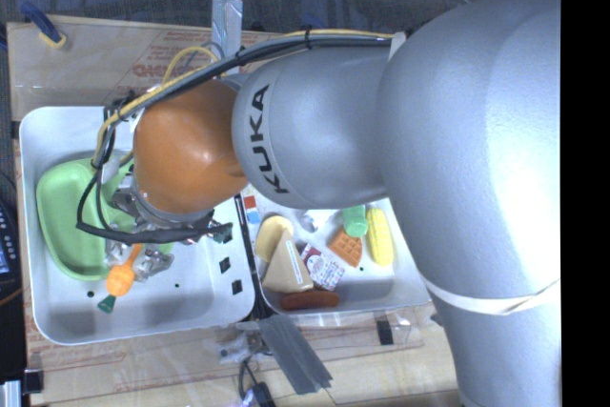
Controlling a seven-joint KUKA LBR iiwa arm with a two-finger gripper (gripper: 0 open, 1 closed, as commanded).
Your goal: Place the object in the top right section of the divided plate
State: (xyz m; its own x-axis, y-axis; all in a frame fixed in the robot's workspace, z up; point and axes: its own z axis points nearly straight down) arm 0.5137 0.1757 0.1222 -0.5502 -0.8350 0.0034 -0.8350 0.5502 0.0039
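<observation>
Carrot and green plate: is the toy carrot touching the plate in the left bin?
Cannot tell. In the camera view the carrot lies right by the green plate's lower edge, beneath the end effector, whose parts hide where they would meet.

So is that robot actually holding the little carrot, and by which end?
Cannot tell: the carrot lies at the gripper, over the left bin beside the green plate, but the arm hides the grip.

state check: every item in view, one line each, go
green divided plate: in left bin, mostly hidden by the arm
toy carrot: at the gripper, just off the plate's edge; grip unclear
cheese wedge: lying in right bin
sausage: lying flat along right bin's near wall
corn: lying in right bin
left bin: holds plate and carrot
</observation>
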